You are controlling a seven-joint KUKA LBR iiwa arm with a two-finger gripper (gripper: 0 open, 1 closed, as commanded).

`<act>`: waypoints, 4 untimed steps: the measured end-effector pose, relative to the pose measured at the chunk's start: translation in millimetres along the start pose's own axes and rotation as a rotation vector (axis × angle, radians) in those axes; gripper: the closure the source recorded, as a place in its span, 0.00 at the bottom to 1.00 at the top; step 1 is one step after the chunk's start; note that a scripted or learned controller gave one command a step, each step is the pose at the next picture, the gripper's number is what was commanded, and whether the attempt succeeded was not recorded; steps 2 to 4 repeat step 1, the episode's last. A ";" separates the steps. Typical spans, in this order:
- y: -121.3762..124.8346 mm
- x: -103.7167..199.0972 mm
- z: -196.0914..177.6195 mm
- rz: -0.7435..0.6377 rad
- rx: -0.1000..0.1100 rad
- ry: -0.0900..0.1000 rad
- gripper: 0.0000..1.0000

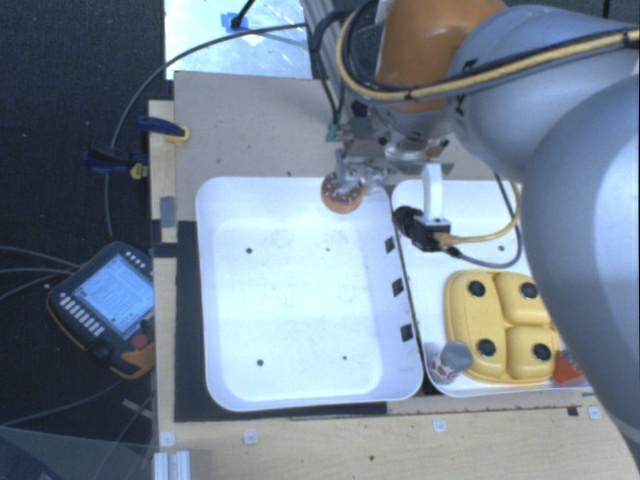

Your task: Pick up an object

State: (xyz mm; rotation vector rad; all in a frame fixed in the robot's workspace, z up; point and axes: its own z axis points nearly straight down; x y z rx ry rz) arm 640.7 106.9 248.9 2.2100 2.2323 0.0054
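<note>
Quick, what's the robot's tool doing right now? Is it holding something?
Tool: a small round orange-brown object sits right at its tip, over the left bin's far edge. Whether it grips it cannot be told.

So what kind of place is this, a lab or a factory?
Probably a robotics lab: a grey arm works over two white bins on a bench, with a teach pendant and loose cables alongside.

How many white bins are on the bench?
2. The left bin lies in the middle of the view. The right bin lies beside it, touching along one side; the grey arm hides part of it.
</note>
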 end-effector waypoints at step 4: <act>-0.2 -3.5 -0.3 0.005 0.001 -0.002 0.00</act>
